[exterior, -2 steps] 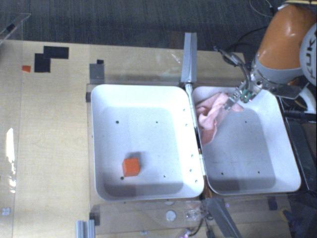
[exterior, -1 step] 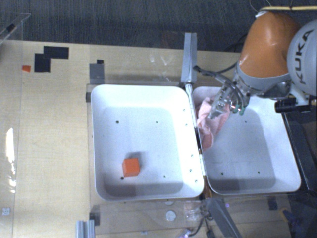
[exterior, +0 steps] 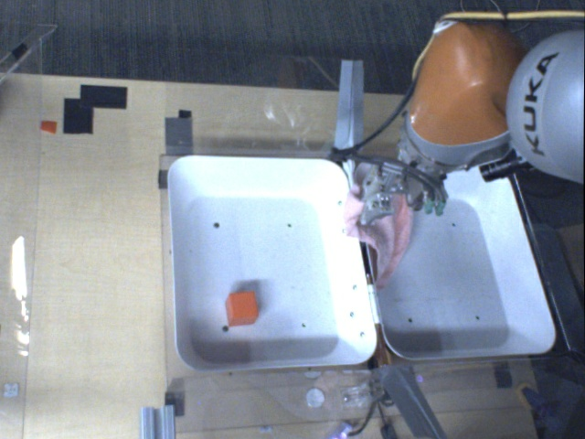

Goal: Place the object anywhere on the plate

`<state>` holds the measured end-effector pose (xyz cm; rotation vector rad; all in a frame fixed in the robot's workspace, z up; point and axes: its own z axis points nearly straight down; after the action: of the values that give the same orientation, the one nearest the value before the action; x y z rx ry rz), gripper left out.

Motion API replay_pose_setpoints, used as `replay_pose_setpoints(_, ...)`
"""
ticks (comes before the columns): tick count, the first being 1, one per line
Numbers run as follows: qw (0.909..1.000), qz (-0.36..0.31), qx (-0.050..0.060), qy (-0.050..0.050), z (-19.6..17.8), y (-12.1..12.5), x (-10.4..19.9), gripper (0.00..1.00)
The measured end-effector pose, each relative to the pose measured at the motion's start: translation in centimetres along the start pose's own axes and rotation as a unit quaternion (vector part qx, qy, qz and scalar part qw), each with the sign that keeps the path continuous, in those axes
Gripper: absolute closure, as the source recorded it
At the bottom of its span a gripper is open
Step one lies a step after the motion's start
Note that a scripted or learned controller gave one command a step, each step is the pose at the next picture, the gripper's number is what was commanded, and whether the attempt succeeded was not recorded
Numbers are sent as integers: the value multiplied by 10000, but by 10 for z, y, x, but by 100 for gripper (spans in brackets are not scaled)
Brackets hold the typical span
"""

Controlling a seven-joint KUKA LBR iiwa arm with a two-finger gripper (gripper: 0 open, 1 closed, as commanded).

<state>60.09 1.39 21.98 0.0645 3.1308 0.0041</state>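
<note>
Orange block (exterior: 242,308) lay in the left bin (exterior: 196,245), near its front-left corner. Over the divide between the bins, the gripper (exterior: 377,205) hung with its fingers closed on a pink cloth (exterior: 393,238), which draped into the right bin (exterior: 484,327).

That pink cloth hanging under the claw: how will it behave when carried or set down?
The pink cloth droops in folds below the claw, so it is probably floppy and light. It hangs over the rim between the two bins, so it may drag or snag. Once released, it would likely land crumpled.
</note>
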Motion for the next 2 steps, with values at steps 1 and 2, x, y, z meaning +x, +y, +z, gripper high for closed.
replay_pose_setpoints(1,9998,-202,-4,-4,-12,51,10,100)
replay_pose_setpoints(2,9998,-201,-4,16,-4,99,25,100)
